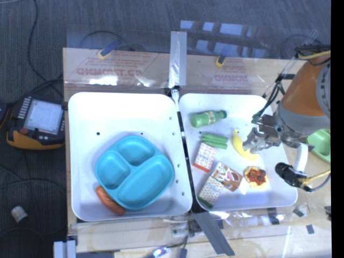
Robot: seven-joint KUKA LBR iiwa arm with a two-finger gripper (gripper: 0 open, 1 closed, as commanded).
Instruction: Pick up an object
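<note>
The right bin (236, 97) holds several small items. A green bottle (208, 117) lies on its side near the back. Below it are a green pea pod (215, 141) and a yellow banana (238, 143). A pink-and-white card (205, 157), a brown snack packet (226, 177) and a red-and-yellow toy food piece (256, 176) lie toward the front. My gripper (255, 143) hangs low at the banana's right end, right beside or touching it. The wrist body hides that end of the banana.
The left bin (118, 99) holds a blue divided plate (134, 171) with an orange sausage (109, 199) tucked under its front-left edge. A light green object (321, 144) sits on the bench right of the right bin. The metal divider (183, 138) separates the bins.
</note>
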